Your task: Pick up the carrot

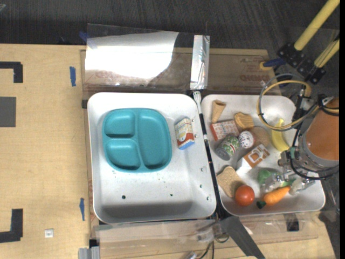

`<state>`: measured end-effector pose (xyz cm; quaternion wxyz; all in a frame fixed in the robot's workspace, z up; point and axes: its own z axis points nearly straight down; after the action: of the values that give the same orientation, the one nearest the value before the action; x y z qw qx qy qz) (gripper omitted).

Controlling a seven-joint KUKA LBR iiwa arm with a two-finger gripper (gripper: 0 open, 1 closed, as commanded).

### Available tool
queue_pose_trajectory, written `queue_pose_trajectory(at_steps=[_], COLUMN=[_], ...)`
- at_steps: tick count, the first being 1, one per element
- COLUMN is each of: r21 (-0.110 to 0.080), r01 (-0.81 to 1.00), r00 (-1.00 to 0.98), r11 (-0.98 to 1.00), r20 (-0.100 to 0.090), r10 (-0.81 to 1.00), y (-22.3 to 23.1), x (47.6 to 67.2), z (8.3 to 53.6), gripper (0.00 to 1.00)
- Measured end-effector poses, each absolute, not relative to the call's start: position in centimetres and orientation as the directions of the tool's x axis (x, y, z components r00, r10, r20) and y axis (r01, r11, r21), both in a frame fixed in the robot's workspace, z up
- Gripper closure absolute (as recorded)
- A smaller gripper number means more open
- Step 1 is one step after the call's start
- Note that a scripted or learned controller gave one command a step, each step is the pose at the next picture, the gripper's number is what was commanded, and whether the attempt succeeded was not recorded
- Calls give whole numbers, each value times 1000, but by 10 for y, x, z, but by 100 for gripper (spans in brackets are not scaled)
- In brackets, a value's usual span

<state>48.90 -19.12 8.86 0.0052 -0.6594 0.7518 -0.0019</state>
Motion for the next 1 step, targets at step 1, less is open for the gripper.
queue_pose_trajectory(at_steps=[1], r21=[-36], r01=[-969], r00=[244], r11=[-244], r20=[5], r10=[-970], y=[-175], x=[491], z=[93], gripper=[0])
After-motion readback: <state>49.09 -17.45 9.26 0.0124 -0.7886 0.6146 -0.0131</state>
